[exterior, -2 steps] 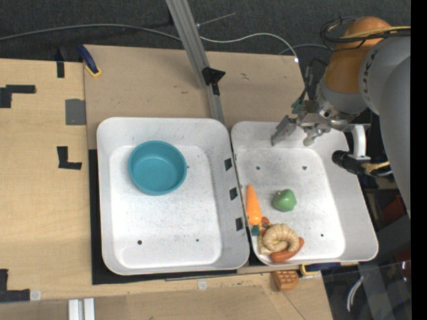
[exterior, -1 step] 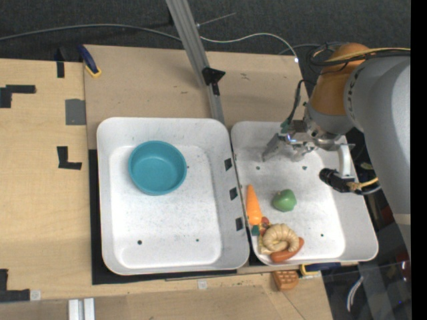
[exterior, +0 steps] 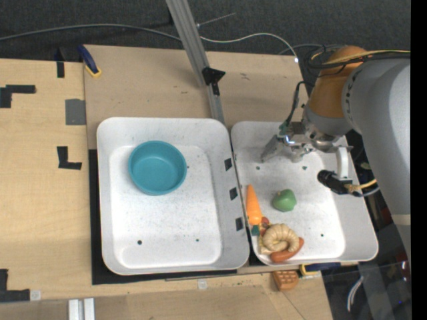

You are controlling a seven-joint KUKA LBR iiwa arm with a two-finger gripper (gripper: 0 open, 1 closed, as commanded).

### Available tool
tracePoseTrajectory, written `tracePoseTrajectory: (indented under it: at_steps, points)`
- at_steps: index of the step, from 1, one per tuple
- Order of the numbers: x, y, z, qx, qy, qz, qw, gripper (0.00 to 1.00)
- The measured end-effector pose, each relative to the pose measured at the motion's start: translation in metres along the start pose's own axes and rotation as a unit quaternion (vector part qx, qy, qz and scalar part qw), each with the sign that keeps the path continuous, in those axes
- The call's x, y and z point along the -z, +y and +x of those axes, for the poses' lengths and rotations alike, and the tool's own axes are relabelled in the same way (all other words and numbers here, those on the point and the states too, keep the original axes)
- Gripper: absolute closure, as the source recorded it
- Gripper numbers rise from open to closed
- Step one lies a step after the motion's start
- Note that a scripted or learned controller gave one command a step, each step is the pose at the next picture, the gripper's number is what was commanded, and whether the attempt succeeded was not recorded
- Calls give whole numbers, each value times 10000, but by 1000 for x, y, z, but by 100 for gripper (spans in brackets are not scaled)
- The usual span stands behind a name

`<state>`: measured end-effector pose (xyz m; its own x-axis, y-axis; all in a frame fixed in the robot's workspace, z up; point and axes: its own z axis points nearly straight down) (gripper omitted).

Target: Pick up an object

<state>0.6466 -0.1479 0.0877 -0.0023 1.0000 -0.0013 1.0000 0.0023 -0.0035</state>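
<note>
The grey arm's two-finger claw (exterior: 285,147) hung over the upper part of the right shallow white bin (exterior: 353,235), its fingers spread and pinching nothing. Below it on the bin floor lay a small green rounded object (exterior: 285,200), well apart from the fingertips. An orange carrot-shaped toy (exterior: 253,205) and a tan pastry-like toy (exterior: 278,237) lay near the bin's lower left corner. A teal round bowl (exterior: 157,167) sat in the left white bin (exterior: 120,245) on the wooden tabletop (exterior: 40,212).

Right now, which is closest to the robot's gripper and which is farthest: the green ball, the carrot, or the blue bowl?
Measured from the gripper in the right bin:
1. Green ball, just below it in the same bin.
2. Carrot, along that bin's left edge.
3. Blue bowl, over in the left bin.
</note>
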Motion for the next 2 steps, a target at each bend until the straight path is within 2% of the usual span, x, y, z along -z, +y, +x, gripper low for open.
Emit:
tracePoseTrajectory:
  at_steps: [1, 2]
  points:
    - [11, 0, 1, 7, 1, -3, 10000, 100]
    - [65, 11, 4, -2, 5, -37, 10000, 100]
